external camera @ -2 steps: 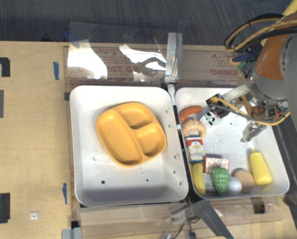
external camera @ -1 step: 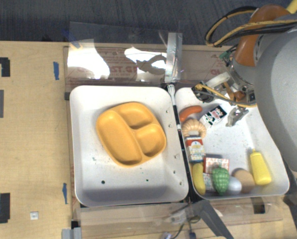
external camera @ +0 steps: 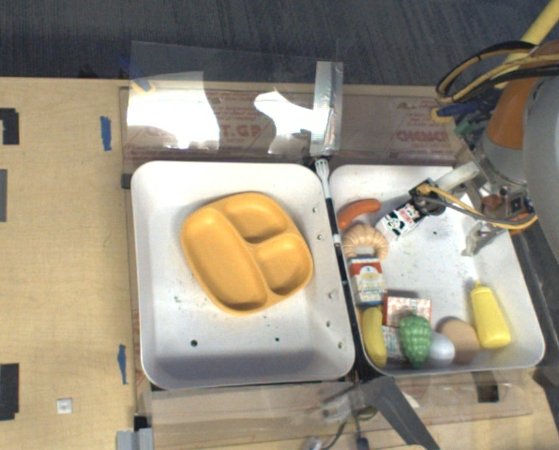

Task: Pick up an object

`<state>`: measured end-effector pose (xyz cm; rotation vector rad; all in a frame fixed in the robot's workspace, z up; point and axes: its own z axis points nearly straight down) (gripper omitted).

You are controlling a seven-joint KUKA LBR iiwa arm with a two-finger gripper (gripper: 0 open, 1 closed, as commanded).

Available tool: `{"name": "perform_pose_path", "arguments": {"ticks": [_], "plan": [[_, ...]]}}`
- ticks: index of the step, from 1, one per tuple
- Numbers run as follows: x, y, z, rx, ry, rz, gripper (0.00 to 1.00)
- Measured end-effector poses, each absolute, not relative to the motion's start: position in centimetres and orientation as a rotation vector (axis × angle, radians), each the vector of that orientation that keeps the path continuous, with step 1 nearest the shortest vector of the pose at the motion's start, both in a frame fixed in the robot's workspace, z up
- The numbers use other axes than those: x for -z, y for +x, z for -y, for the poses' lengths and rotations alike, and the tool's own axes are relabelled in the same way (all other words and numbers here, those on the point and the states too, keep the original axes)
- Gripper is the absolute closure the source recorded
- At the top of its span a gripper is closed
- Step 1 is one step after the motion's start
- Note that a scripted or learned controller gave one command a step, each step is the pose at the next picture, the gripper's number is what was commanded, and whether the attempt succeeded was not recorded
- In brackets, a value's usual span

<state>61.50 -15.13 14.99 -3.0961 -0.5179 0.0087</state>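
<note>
The camera looks down at a slant on a pale wooden bench (external camera: 54, 279) bearing two shallow white bins side by side. The left white bin (external camera: 158, 345) holds a single thing: a yellow plastic divided plate with three rounded compartments (external camera: 247, 249), lying roughly in the middle of the bin and turned at an angle.

The right white bin (external camera: 523, 345) holds a scatter of small items. Along its left wall, from back to front, lie a red-orange sausage-shaped toy (external camera: 357, 211), a tan ridged shell-shaped piece (external camera: 365, 241), a small red and white carton (external camera: 367, 281) and a yellow banana-shaped toy (external camera: 373, 337). Just right of the sausage lies a small black and white carton (external camera: 400, 217), tilted. Near the front wall sit a small box with red print (external camera: 407, 307), a green bumpy toy (external camera: 415, 337) touching it, a pale grey round piece (external camera: 442, 348), a beige egg-shaped object (external camera: 461, 337) and a yellow plastic bottle (external camera: 489, 315) lying near the right wall.

The grey arm with its orange band (external camera: 506, 115) reaches in from the right over the back right corner of this bin, with yellow and dark cables looping above it. The gripper (external camera: 478, 237) hangs above bare bin floor, well apart from the bottle and the black and white carton; nothing is visible between its fingers, and whether they are spread or pressed together cannot be told at this angle
</note>
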Motion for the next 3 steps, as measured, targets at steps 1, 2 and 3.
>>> {"name": "perform_pose_path", "arguments": {"ticks": [1,2,3], "plan": [[-9.0,51.8,14.2,-0.010,-3.116,0.371,0.00],[-8.7,52.1,11.9,0.005,-3.125,0.332,0.00],[-9.8,52.2,11.8,0.008,-3.124,0.330,1.00]]}}
